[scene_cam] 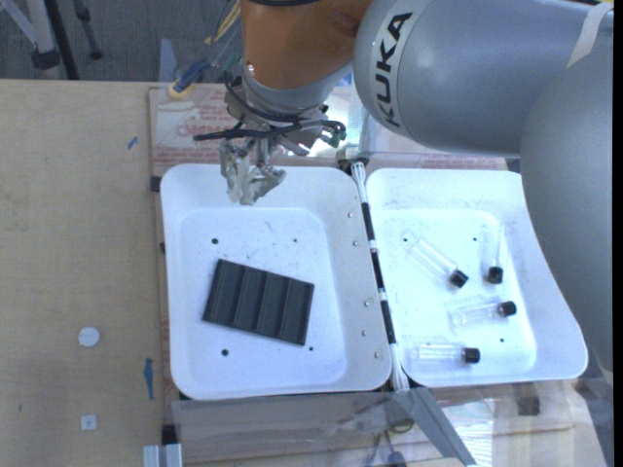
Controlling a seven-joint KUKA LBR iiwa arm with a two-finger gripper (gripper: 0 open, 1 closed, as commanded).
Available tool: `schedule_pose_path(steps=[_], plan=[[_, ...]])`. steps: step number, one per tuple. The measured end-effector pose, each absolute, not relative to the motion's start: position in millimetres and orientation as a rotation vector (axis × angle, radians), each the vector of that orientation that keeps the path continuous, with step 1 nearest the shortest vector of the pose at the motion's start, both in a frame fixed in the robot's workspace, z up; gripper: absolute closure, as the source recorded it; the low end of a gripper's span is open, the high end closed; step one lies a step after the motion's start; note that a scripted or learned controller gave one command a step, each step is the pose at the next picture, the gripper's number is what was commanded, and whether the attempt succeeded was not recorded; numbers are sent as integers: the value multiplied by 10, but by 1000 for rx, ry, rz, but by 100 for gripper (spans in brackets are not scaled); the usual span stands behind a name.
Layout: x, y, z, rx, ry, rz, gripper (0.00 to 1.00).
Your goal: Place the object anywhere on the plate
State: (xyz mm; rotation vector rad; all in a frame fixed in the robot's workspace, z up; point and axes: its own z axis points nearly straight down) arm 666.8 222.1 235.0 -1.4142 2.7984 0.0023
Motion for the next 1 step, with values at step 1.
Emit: schedule_pose_path(steps=[1], plan=[[6668,2164,2370,-1439,2786,2,100]])
